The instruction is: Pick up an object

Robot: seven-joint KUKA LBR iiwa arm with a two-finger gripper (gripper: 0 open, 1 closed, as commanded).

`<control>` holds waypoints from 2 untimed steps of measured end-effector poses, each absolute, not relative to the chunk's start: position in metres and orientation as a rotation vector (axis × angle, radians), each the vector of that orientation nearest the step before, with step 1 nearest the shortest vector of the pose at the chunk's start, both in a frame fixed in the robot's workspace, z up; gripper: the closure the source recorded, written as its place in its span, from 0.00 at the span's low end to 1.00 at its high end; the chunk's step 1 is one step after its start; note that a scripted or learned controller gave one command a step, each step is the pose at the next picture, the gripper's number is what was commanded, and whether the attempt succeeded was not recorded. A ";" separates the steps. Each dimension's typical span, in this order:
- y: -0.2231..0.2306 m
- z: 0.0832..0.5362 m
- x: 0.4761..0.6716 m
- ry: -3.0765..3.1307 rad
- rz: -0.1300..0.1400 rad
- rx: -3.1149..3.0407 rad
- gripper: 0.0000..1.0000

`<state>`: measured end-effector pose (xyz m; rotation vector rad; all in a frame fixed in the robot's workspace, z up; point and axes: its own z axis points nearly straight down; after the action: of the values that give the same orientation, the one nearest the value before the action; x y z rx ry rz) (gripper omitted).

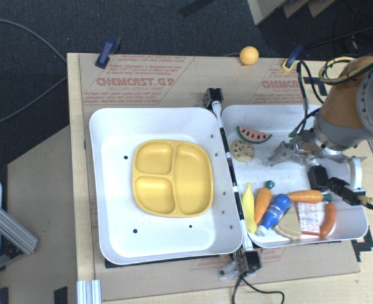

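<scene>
Toys crowd the near end of the right bin (357, 230): a yellow piece (247, 201), carrot (262, 202), blue bottle (274, 211), a sausage (328, 219) and more, packed together. A watermelon slice (254, 133) and cookie (242, 149) lie apart at the far end (easier targets, I'd guess). The gripper (280, 155) hangs over the bare middle of that bin, its fingers spread open with nothing between them, pointing toward the cookie. The left bin (110, 132) holds a yellow divided plate (172, 177).
</scene>
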<state>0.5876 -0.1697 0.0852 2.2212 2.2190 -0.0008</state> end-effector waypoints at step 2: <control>-0.224 0.148 0.600 2.222 -0.002 2.222 0.00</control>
<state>0.5997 -0.2242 0.1479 2.2219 2.2219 -0.0023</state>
